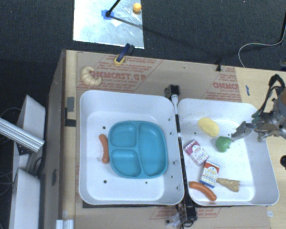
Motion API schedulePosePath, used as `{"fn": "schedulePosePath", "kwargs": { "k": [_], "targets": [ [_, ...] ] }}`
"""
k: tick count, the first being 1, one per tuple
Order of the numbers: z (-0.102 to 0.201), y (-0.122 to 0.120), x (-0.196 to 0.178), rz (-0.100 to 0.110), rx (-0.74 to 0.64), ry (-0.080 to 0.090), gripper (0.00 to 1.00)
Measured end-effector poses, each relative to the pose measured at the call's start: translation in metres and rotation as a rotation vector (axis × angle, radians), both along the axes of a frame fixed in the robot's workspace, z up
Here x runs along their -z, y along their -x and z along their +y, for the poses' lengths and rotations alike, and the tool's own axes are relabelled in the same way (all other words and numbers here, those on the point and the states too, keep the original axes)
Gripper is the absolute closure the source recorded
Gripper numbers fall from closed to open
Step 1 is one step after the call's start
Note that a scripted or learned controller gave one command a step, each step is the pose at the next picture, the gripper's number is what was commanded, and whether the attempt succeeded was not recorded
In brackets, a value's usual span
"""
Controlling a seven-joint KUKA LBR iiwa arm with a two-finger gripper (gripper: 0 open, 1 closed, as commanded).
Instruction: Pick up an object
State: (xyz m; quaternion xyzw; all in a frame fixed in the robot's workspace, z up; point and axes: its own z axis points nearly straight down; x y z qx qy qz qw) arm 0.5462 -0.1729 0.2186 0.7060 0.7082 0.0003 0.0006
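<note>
- Green ball [223, 144] is the thing we would pick; it sits in the right bin [262, 184], near the middle of the bin's far half.
- We think the green ball is light and smooth, maybe a bit slippery, and it may roll. We would take hold of it across its round middle.
- From the camera view, our pincer [239, 132] comes in from the right side and points down at a slant. Its tip is just beside the green ball, up and to the right of it.
- We cannot tell if our pincer is apart or together; it is too small and blurry.
- A yellow lemon [208, 126] lies close by, just to the left of the green ball.
- More things lie nearer to us in the right bin: a small card pack [196, 152], a little box [210, 173], a sausage [202, 190].
- The left bin [93, 133] has a blue tray [137, 148] in it.
</note>
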Motion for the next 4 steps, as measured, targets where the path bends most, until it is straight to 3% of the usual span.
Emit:
{"fn": "schedulePosePath", "kwargs": {
  "k": [1, 2, 3, 4],
  "targets": [
    [-0.005, -0.017, 0.124, 0.003, 0.002, -0.001, 0.0],
    [0.017, -0.08, 0.131, -0.002, -0.001, 0.0, 0.0],
    [0.012, -0.043, 0.134, 0.0, 0.002, 0.0, 0.0],
    [0.012, -0.044, 0.123, -0.002, 0.0, 0.0, 1.0]
  ]
}}
